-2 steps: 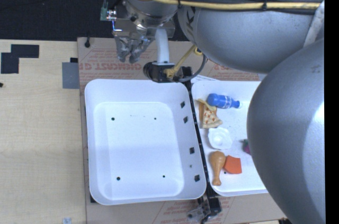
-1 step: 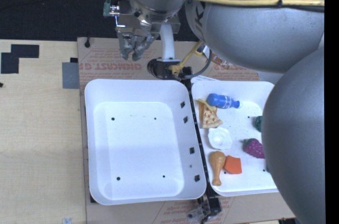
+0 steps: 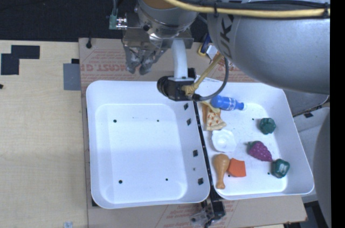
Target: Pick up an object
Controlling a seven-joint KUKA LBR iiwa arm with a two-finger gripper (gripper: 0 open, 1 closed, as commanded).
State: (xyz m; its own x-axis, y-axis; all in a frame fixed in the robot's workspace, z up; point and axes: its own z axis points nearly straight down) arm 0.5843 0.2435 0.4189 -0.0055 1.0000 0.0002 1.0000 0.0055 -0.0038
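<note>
While the toys — a drumstick [image 3: 220, 167], grapes [image 3: 260, 151], a blue bottle [image 3: 227, 104] — lie in the right bin [image 3: 299, 178], nothing is held; the gripper [image 3: 139, 65], fingers together and empty, is seen beyond the left bin [image 3: 99, 167] — a reach and descent are judged next.

You have one fixed camera, mounted above the bench [image 3: 38, 130] and looking down at a slant. It takes in both white bins: the left bin [image 3: 99, 114] and the right bin [image 3: 294, 130]. The arm [image 3: 269, 16] enters from the right and, standing close to the lens, crowds the upper frame.
</note>
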